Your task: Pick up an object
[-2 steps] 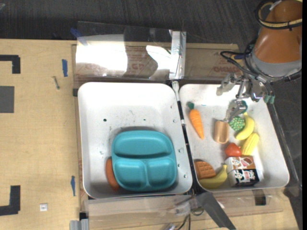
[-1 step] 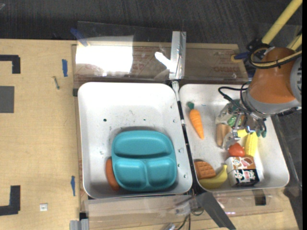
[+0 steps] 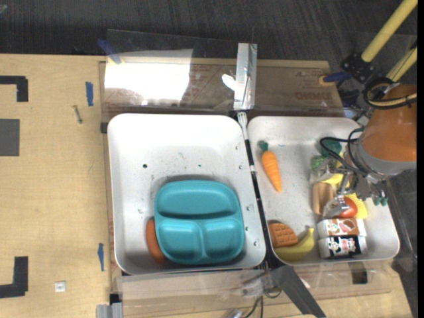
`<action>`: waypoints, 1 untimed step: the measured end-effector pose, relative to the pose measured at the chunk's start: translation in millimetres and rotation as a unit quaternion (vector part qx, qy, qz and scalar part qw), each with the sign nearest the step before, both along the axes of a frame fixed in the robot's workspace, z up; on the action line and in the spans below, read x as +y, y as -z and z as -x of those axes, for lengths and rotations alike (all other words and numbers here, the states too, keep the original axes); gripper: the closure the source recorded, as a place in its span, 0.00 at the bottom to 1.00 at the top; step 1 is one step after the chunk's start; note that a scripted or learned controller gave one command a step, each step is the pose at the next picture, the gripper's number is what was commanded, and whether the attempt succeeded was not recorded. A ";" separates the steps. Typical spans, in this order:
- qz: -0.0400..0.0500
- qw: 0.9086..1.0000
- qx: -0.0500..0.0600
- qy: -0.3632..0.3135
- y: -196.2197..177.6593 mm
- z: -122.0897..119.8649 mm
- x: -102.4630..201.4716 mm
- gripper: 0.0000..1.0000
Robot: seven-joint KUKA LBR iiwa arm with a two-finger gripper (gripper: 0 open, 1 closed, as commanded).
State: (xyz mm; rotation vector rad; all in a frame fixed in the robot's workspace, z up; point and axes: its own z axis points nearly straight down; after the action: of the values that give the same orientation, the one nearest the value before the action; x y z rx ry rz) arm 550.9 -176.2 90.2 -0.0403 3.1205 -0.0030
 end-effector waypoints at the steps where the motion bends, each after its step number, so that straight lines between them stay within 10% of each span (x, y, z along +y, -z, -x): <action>1: 0.004 0.996 -0.028 0.086 -12.2 25.4 21.0 0.00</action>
State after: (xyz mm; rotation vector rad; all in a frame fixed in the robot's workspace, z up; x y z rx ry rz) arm 525.4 -155.1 102.4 0.2235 3.0573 -0.0185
